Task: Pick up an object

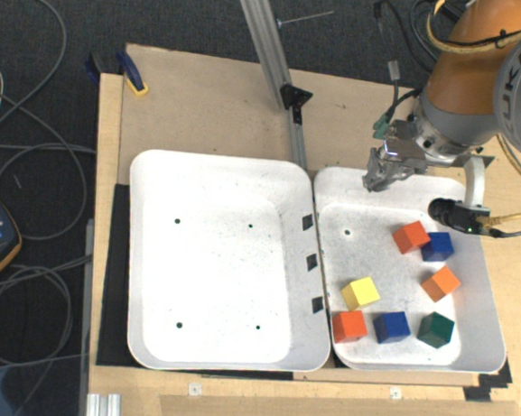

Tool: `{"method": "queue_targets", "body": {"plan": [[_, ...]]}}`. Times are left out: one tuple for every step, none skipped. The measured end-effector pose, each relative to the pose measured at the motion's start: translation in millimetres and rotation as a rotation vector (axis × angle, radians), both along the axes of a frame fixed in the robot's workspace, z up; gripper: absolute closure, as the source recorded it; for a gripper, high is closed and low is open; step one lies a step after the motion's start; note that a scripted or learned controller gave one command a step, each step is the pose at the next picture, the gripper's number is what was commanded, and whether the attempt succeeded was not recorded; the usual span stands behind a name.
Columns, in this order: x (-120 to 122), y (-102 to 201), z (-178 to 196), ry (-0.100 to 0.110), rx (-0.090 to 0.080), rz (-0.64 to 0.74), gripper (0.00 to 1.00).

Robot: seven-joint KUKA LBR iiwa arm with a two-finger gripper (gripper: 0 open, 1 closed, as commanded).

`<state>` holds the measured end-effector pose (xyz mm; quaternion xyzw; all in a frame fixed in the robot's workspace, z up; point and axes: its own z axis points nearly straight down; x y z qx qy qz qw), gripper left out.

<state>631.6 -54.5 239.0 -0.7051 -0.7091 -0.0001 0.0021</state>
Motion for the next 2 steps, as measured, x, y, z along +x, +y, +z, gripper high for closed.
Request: {"method": "queue_targets", "body": {"plan": [[-7.2,51.1,-9.1,0.0,-0.001,0.001,1.0],[-27.0,101.5,-6.8,0.0,0.0,0.001,1.0]]}}
